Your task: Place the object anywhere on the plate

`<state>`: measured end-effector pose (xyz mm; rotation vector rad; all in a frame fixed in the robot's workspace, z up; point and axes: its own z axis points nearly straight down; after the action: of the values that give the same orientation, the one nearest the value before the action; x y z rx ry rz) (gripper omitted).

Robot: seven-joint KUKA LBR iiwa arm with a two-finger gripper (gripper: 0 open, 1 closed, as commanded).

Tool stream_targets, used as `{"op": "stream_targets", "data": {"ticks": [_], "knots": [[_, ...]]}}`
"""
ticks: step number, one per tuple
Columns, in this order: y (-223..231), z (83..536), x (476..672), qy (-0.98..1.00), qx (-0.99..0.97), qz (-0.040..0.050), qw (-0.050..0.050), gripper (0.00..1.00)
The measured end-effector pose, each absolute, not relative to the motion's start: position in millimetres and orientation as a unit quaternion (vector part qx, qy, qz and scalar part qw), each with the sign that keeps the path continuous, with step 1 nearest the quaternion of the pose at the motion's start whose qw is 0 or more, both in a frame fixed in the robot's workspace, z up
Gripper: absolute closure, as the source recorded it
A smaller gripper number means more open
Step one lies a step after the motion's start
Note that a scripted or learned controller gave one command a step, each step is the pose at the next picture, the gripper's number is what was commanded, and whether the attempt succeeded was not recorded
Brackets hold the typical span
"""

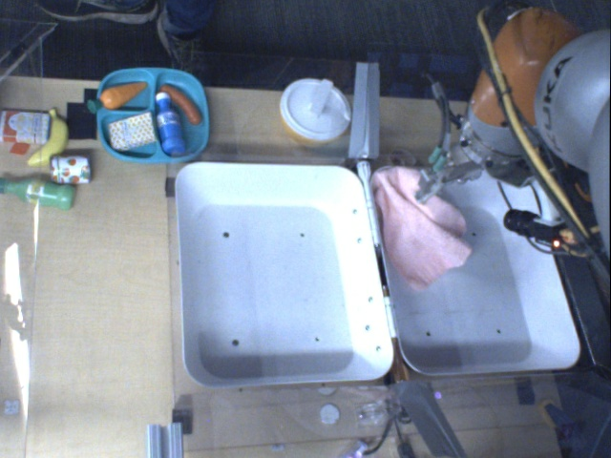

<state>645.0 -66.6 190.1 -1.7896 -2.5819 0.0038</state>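
- Object: a pink cloth (420, 225) lies crumpled in the right bin (496, 337), against that bin's left wall and toward its far end.
- Claw (427, 188): it sits at the cloth's upper edge, touching or just above the fabric. I cannot tell how its jaws stand, nor whether any fabric lies between them.
- Step in hand, as I judge it: securing a pinch on the cloth before any lift. A good pinch would take a raised fold, not a flat stretch, and the lift should come straight up so the trailing fabric clears the bin wall.
- Plate: the only dish-like item in sight is a blue divided tray (194, 139) on the bench beyond the left bin (277, 275) (it already holds toy food). Whether this is the intended plate cannot be confirmed.
- Hard to make out: the fingertips blur into the wrist hardware; the arm (563, 74) is cut off at the right.
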Motion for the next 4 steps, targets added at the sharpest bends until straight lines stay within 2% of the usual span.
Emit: {"op": "stream_targets", "data": {"ticks": [1, 4], "knots": [[-65.1, 222.3, 647.0, -0.824, -0.566, 0.0000, 0.000, 1.00], [73.5, 217.8, 613.2, -1.000, -0.001, -0.0012, 0.000, 1.00]]}}
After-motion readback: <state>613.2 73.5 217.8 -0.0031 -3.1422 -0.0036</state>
